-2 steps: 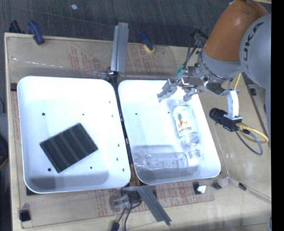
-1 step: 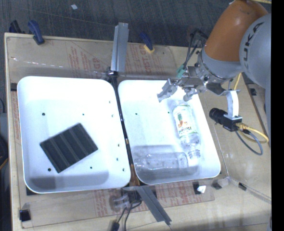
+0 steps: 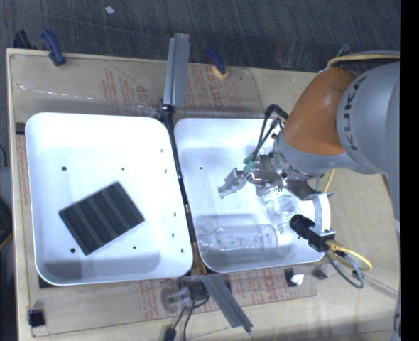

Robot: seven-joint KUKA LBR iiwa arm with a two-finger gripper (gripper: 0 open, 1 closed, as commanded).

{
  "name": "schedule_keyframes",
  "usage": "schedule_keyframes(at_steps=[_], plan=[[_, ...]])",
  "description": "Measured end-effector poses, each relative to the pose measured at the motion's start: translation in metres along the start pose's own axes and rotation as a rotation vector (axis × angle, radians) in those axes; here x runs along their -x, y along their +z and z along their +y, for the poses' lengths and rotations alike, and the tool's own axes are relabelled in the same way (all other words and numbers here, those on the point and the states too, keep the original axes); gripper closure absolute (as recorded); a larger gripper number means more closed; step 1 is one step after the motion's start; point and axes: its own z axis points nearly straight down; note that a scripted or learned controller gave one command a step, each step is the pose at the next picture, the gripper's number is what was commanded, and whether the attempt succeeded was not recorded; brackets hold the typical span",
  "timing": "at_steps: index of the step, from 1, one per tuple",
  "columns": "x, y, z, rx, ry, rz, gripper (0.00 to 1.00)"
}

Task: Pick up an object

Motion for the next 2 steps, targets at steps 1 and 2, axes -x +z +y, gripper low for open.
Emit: schedule_keyframes(at_steps=[1,2], plan=[[0.06,-0.029,0.012,0.004,-0.05,-0.001,0.0],[0.068,0.025,0.047,0.001,-0.005,-0.001,0.0]])
